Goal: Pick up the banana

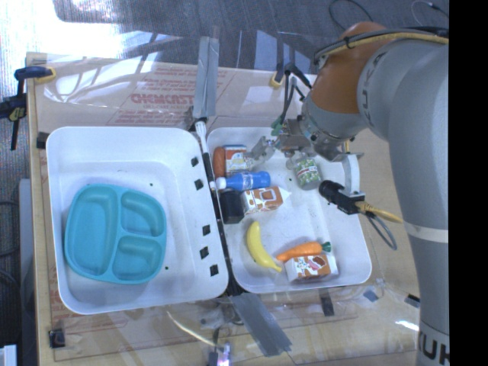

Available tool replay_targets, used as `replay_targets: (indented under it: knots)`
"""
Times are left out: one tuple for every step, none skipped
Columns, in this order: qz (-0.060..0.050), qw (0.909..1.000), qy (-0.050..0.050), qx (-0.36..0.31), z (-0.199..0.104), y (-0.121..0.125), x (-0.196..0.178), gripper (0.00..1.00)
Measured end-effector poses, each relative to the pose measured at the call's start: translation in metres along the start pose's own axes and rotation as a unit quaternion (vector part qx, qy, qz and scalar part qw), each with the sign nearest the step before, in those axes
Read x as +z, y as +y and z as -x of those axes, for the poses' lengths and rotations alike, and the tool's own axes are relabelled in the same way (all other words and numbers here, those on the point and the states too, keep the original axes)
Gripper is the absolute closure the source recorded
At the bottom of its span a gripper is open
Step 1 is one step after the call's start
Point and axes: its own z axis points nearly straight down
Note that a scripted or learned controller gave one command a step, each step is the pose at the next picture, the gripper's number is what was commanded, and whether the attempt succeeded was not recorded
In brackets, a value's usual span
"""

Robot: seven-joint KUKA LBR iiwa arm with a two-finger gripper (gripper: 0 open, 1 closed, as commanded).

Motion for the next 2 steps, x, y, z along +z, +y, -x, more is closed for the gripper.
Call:
replay_targets:
  knots:
    - [0.001, 0.9999, 0.0, -0.014, -0.024, -0.083, 0.089, 0.0]
    - [0.004, 0.9993, -0.002, -0.036, -0.009, -0.116, 0.107, 0.0]
